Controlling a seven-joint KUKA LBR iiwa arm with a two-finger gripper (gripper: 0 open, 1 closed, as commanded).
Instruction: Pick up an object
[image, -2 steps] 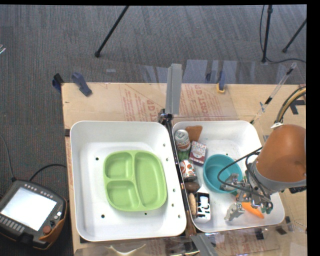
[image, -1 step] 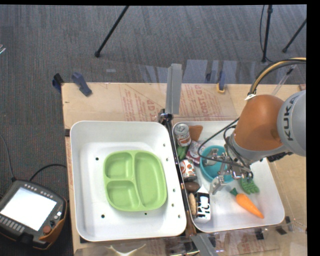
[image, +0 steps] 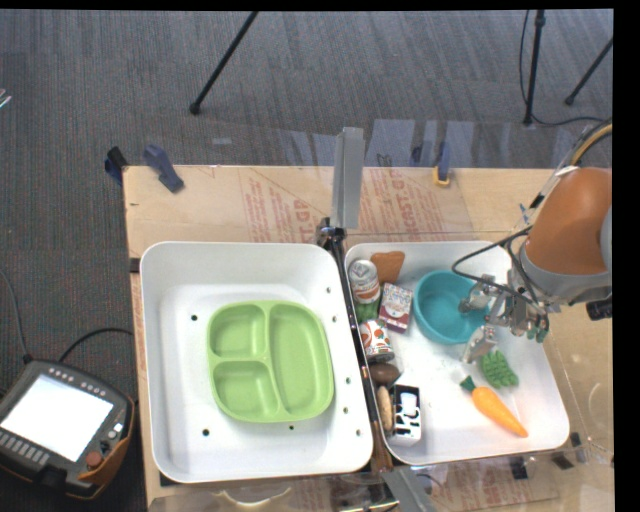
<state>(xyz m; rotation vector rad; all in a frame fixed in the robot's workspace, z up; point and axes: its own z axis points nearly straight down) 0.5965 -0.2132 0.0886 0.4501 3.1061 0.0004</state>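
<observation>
My gripper (image: 481, 320) hangs over the right bin (image: 545, 410), at the right rim of a teal bowl (image: 443, 306). It looks open, one finger on either side of the rim, with nothing held between them. Just below it lie a green leafy toy (image: 499, 370) and an orange carrot (image: 498, 411). Left of the bowl stand a small red and white box (image: 396, 307), a can (image: 364, 281), a second can (image: 377, 340) and a brown piece (image: 388, 264). A black and white carton (image: 405, 414) lies at the bin's front left.
The left bin (image: 170, 300) holds a green divided plate (image: 270, 360). A grey upright post (image: 347, 180) stands behind the wall between the bins. A teach pendant (image: 58, 425) lies on the floor at lower left. Small brown items (image: 383, 376) line the right bin's left wall.
</observation>
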